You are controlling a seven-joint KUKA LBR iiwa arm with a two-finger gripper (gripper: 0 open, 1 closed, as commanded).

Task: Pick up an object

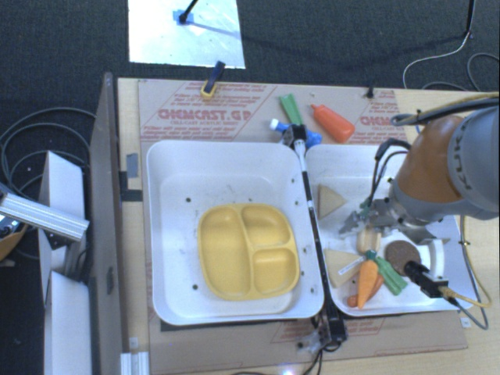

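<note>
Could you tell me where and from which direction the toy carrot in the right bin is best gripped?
Probably across the carrot's orange body near its middle, coming straight down from above. It lies flat, tapering toward the bin's front wall, with its green top by a brown disc. Closing across the narrow width avoids the wedge on its left.

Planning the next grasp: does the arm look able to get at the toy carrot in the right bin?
Probably yes. The carrot lies uncovered in the right bin, just below the gripper; a tan wedge touches it.
</note>
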